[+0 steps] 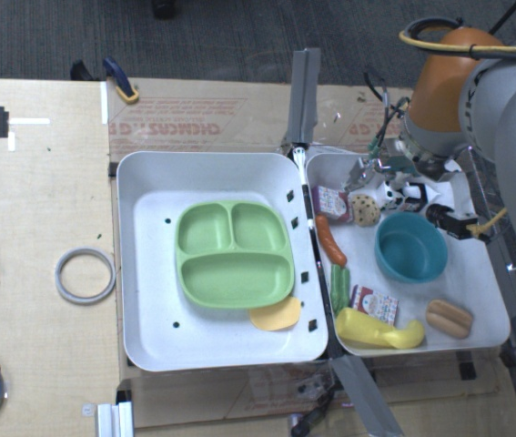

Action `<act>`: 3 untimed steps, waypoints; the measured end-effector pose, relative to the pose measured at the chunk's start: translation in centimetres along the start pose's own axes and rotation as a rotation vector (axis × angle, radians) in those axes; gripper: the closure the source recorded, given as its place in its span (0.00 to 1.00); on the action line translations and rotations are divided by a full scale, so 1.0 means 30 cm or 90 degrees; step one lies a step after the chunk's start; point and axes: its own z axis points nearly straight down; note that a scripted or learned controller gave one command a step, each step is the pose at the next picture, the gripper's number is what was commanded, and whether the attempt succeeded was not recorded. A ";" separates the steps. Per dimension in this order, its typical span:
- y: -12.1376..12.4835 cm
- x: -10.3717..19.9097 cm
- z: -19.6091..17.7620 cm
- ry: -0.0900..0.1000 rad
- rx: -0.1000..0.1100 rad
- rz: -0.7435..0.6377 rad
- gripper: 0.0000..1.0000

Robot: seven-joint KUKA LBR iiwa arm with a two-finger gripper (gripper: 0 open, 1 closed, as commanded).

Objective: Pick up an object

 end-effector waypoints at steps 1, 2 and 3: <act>-0.073 0.021 0.018 -0.004 -0.011 -0.010 0.00; -0.115 0.047 0.019 -0.002 -0.011 0.129 0.00; -0.150 0.053 0.019 0.000 -0.010 0.222 0.00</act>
